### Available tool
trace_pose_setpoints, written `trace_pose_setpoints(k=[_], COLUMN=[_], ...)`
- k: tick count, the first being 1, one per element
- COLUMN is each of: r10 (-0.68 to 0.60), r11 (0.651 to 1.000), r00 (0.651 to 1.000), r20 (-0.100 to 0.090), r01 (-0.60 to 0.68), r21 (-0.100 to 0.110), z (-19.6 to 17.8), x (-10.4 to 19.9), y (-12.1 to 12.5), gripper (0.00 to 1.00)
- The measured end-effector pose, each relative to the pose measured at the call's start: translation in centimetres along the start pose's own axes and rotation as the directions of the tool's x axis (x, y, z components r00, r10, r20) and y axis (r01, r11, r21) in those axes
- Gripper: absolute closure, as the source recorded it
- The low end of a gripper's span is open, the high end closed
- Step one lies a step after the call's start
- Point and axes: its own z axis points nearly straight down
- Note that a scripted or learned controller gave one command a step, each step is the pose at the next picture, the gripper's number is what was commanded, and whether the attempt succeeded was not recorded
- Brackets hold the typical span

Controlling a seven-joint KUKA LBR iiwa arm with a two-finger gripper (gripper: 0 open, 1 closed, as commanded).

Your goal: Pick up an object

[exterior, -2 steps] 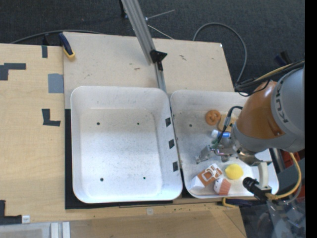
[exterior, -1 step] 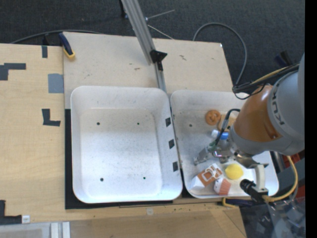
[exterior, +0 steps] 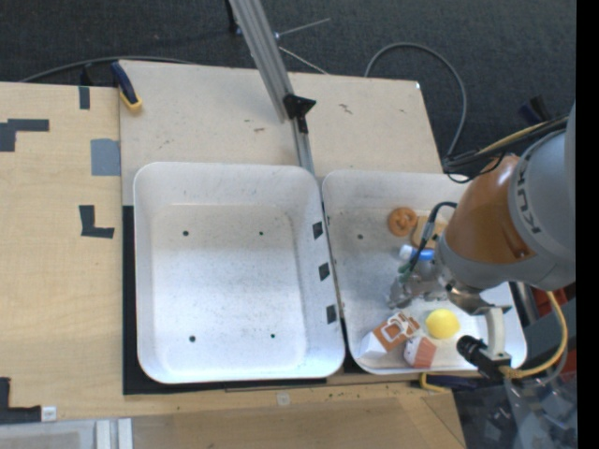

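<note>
Grey arm (exterior: 524,213) over right bin (exterior: 360,204), jaws hidden behind wrist.

Two white bins (exterior: 150,251), smooth matt plastic by the look, speckled with dark scuffs. Beneath them, pale wood-grain surface (exterior: 56,279), matt, with grey tape patches (exterior: 105,157) stuck flat. Behind the bins, a slanted rail (exterior: 262,45) of ribbed silvery metal, dully shiny. In the right bin: a glossy yellow ball (exterior: 442,324), a rougher orange round piece (exterior: 402,220), a printed orange-and-white carton (exterior: 397,330), cardboard-like. Over that bin, arm (exterior: 505,223) with smooth satin grey shell and glossy orange band.
</note>
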Motion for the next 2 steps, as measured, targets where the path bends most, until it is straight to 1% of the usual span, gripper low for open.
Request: trace_pose_setpoints(k=[1, 2], r10=[0.0, 0.0], r11=[1.0, 1.0], r00=[1.0, 1.0], r20=[0.001, 0.001], r01=[0.0, 0.0], r21=[-0.007, -0.007], z=[-5.9, -11.5], x=[0.4, 1.0], y=[0.8, 0.1], gripper=[1.0, 1.0])
